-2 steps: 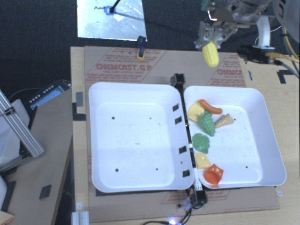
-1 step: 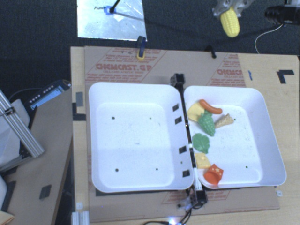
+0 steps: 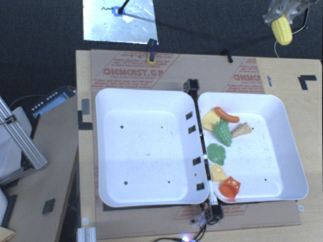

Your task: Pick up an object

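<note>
I see my gripper raised well above and beyond the right bin, its fingers closed around a yellow corn cob that hangs below them. Along the right bin's left side lie a red sausage, green broccoli, a green leaf and an orange piece.

light wood surface, cardboard sheet with red print laid flat on it, two shallow white bins side by side on the cardboard, left bin touching right bin along the middle, yellow clamp at the far edge
</note>
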